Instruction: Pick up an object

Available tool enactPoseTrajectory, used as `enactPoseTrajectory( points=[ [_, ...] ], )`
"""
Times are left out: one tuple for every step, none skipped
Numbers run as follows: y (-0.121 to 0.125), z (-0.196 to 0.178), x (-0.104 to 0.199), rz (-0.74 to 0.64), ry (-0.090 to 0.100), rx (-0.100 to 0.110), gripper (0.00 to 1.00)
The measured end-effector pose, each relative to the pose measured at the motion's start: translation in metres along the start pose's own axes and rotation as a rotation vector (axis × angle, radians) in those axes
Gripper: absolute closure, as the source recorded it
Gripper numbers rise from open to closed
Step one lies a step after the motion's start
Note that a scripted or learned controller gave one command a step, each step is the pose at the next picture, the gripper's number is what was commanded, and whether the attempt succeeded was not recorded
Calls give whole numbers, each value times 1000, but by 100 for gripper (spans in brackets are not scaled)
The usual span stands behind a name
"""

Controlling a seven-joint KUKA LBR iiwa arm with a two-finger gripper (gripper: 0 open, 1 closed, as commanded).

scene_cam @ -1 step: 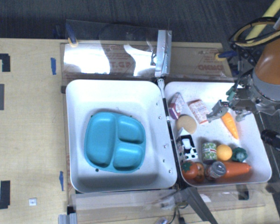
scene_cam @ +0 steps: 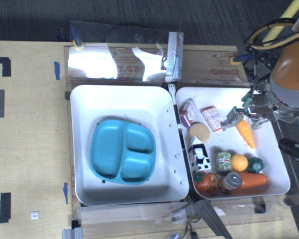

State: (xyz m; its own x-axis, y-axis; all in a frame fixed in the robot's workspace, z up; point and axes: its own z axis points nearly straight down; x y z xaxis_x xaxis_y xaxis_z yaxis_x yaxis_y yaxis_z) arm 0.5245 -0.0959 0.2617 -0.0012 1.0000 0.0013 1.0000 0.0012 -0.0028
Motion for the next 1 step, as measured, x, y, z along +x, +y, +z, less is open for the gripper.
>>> enactPoseTrajectory(
  points=[
    [26,43,-94,87,-4,0,0]
  ],
)
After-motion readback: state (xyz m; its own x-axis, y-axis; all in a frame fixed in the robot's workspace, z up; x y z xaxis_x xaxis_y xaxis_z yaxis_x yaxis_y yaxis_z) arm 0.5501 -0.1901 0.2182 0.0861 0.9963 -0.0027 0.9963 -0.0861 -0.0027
